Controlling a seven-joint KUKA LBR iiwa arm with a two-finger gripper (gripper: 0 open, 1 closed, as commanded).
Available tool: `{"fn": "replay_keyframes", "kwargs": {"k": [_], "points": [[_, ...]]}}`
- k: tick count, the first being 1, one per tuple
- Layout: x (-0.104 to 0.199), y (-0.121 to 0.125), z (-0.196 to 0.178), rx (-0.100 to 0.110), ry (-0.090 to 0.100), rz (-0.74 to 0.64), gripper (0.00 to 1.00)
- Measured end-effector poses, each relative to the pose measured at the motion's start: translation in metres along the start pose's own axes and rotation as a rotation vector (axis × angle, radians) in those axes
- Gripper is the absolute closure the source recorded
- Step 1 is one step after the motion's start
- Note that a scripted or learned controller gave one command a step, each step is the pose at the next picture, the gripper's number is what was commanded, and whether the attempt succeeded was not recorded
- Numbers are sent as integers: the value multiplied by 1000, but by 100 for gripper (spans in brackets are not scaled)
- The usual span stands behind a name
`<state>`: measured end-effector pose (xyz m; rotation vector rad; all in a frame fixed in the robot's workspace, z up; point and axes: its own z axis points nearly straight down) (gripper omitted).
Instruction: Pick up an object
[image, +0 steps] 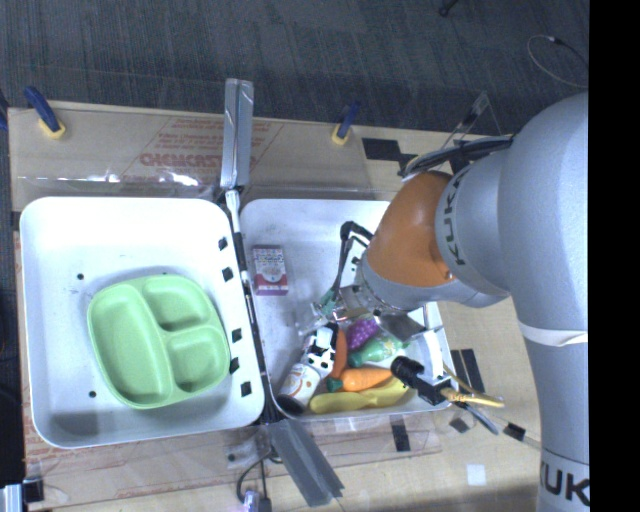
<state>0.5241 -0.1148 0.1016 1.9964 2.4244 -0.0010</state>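
Note:
My gripper reaches down into the right bin, just above a heap of toy foods near the bin's front. The heap holds a purple grape bunch, a carrot, a yellow banana, a green piece and a black-and-white cow-patterned toy. The gripper's tip sits right by the cow toy and the grapes. A small red and white box lies apart at the bin's left side.
The left bin holds a green divided plate. A metal divider runs between the bins. The big grey arm with its orange band covers the right bin's right part.

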Motion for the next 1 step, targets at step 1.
{"fn": "replay_keyframes", "kwargs": {"k": [1], "points": [[78, 19, -90, 4, 2, 216, 100]]}}
